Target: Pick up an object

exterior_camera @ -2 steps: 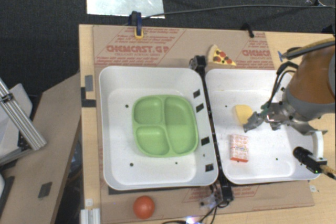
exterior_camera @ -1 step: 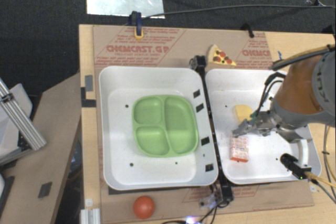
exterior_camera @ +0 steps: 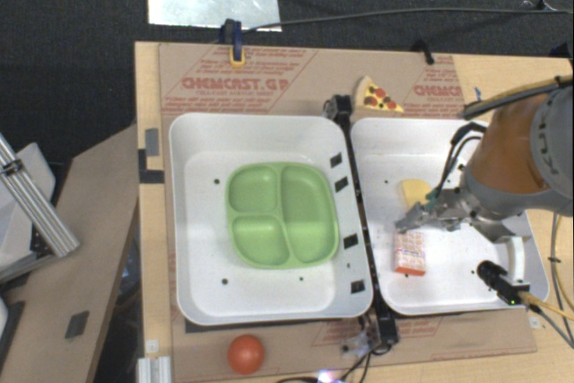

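Note:
In the right bin lie a small white and red packet and, behind it, a pale yellow piece. My gripper hangs low between the two, just above the packet's top edge and right below the yellow piece. I see nothing held in it. The grey arm with its orange band reaches in from the right over the bin.
The left bin holds a green divided plate. A pizza slice toy lies on the board behind the bins. A red-orange ball sits in front of the left bin. A black divider runs between the bins.

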{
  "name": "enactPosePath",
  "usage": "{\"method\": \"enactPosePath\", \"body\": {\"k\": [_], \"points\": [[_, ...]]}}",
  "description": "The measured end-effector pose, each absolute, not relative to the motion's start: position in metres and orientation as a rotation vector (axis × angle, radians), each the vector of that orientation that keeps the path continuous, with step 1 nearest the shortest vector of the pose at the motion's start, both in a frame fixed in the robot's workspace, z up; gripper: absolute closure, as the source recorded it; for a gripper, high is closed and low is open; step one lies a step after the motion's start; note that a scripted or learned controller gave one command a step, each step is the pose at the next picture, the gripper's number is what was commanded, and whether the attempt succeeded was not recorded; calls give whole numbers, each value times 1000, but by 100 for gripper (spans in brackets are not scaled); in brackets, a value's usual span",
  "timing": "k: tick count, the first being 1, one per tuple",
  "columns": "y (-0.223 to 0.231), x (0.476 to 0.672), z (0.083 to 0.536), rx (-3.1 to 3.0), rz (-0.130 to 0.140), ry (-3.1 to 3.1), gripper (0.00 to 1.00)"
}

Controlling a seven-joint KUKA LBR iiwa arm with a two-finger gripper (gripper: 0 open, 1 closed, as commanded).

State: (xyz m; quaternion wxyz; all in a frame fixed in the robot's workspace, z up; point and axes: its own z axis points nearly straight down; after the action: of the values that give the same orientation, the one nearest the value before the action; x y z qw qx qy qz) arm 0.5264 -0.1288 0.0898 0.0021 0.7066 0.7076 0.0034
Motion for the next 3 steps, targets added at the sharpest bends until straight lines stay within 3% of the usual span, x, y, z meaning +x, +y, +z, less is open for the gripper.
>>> {"method": "enactPosePath", "body": {"k": [1,3], "points": [[-127,529,101,2213,20,2220,100],[-131,525,212,2214,4,2223,100]]}}
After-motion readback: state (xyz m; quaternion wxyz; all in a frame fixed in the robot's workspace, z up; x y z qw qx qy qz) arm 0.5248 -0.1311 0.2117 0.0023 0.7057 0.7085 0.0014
